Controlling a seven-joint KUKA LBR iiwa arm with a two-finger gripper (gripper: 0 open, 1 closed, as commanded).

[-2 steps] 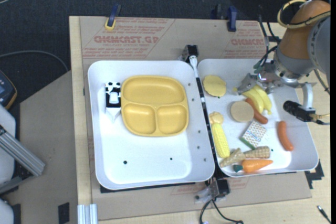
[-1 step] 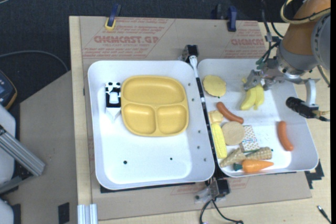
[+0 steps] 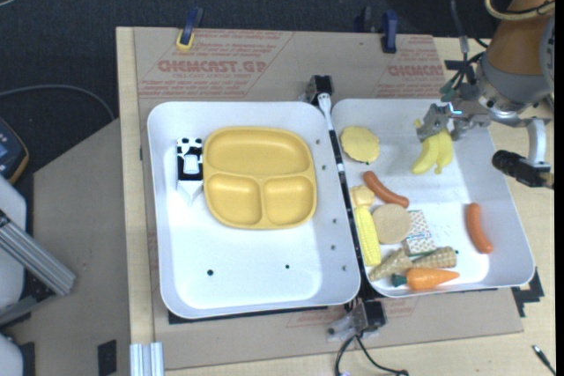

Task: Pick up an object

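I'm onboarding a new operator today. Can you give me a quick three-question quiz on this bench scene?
1. True or false: the yellow divided plate lies in the left bin.
2. Which toy does the gripper hang directly over: A corn cob, B banana, C carrot?
3. How many sausages lie in the right bin?

Key: 1 true. 2 B. 3 two, one near the middle, one toward the right wall.

I saw the worktop (image 3: pixel 264 57) carrying two white bins side by side, their inner edges touching. In the left bin (image 3: pixel 256 291) a yellow divided plate (image 3: pixel 260 176) lay toward the far side, a black-and-white tag (image 3: pixel 189 159) just beside its left rim. A yellow clamp (image 3: pixel 186 33) and a blue clamp (image 3: pixel 389 31) gripped the worktop's far edge.
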